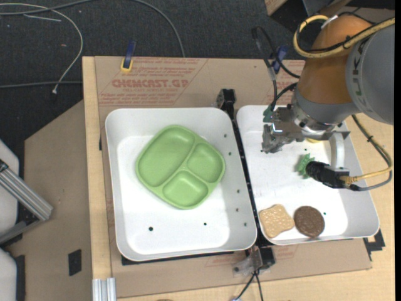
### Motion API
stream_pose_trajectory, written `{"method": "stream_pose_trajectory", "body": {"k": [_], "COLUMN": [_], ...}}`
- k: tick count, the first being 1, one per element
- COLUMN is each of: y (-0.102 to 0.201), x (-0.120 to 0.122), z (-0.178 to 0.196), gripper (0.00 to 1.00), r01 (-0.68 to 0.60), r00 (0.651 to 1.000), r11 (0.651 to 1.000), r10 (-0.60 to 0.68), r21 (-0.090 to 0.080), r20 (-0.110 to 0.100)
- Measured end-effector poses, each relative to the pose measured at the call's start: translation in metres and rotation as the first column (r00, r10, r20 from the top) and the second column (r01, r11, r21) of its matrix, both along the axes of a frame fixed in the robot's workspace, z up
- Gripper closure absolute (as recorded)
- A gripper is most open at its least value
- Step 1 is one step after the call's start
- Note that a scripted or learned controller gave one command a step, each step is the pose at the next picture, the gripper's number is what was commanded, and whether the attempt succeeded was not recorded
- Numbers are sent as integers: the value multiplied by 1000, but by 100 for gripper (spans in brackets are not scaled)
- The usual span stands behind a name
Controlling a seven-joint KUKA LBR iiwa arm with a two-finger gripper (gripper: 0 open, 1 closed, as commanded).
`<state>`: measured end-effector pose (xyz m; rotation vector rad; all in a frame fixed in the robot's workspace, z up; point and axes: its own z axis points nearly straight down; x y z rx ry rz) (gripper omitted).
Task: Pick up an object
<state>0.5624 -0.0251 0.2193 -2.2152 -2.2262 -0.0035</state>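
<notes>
My gripper (272, 143) hangs low over the back left part of the right bin (276, 179), pointing down at bare white floor, with nothing seen in it. A small green object (305, 164) lies just right of it, partly covered by the arm's hardware. Near the bin's front edge rest a tan square cracker (276, 221) and a round brown cookie (309, 221), side by side and well in front of the gripper.
The left bin (125, 168) holds a green three-compartment plate (180, 166) at its middle. A black clamp (225, 98) sits at the back where the bins meet. Cardboard surrounds both bins, and the arm's bulk covers the right bin's back right corner.
</notes>
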Motion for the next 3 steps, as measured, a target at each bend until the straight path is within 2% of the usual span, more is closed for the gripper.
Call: {"method": "stream_pose_trajectory", "body": {"k": [1,2,3], "y": [42,85,83], "x": [19,37,36], "z": [9,0,0], "gripper": [100,100,0], "r01": [0,0,4], "r00": [1000,1000,1000], "r11": [1000,1000,1000], "r10": [0,0,-4], "r21": [-1,-1,-2], "r20": [2,1,0]}}
